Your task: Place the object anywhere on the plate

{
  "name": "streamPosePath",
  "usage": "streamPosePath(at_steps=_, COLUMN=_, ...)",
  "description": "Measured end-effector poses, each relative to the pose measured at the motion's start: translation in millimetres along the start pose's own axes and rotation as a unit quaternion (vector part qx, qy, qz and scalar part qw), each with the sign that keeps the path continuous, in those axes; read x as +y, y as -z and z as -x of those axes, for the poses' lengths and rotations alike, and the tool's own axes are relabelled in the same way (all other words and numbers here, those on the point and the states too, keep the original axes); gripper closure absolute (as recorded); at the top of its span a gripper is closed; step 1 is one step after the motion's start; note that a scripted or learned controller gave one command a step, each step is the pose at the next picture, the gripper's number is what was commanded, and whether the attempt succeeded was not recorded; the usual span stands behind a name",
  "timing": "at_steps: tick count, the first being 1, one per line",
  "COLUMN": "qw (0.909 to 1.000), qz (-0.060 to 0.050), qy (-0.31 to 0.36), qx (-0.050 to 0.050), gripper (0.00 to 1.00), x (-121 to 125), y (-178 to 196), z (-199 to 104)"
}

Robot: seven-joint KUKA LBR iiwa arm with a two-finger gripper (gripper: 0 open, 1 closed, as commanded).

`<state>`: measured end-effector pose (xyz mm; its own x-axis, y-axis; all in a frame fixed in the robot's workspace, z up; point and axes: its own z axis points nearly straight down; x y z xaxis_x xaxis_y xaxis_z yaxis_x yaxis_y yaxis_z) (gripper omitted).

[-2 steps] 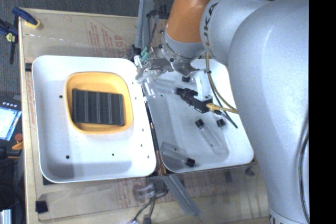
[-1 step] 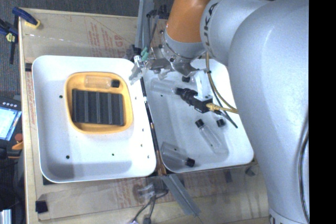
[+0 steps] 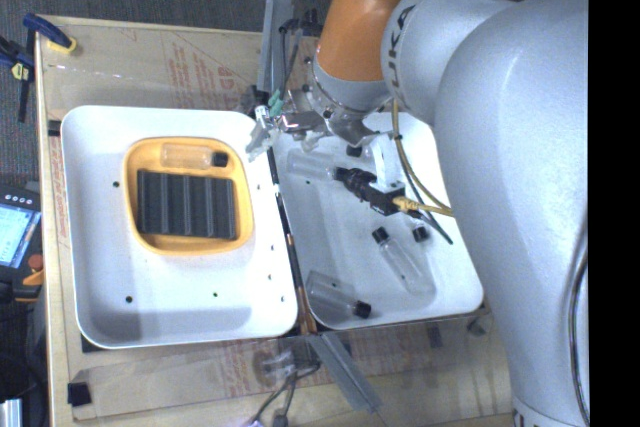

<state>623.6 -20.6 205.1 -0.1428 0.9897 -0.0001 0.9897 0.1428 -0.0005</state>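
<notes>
Two white bins, one yellow plate in the left, three clear tubes in the right; jaws' state unclear

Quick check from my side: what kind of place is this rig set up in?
Most likely a robotics lab test cell, not a kitchen or factory line. A large grey industrial arm with an orange band works over two shallow white plastic bins on a plywood bench, with blue clamps at its edge.

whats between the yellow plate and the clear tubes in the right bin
In the camera view, bare white floor of the left bin, then the two bins' adjoining rims, separate the yellow plate from the clear tubes. Nothing loose lies on that stretch.
</notes>
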Motion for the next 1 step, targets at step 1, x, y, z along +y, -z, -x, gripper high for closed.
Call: streamPosePath(at_steps=1, qw=1.0, qz=0.0, qy=0.0, qx=0.0, gripper=0.0, x=0.0, y=0.0, z=0.0)
